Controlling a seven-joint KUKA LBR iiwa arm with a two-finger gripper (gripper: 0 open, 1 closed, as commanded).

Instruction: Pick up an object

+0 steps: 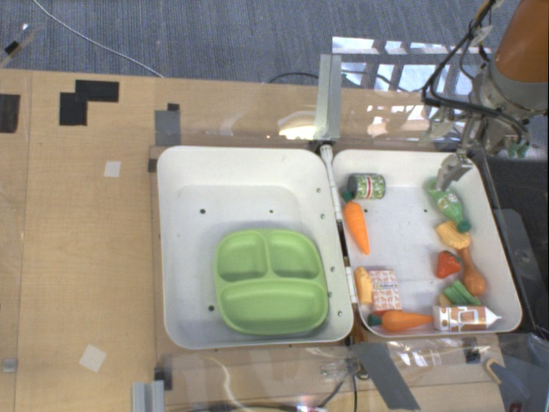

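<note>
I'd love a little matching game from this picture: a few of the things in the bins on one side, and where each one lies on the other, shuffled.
Things:
1. green divided plate
2. small can
3. white bottle
4. gripper

Places:
A. near edge of the right bin, lying on its side
B. left bin
C. far right corner of the right bin, over a green item
D. far left corner of the right bin

Pairs: 1-B, 2-D, 3-A, 4-C

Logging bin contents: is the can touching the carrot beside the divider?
Apart. The camera view shows white bin floor between the can and the carrot.
</note>
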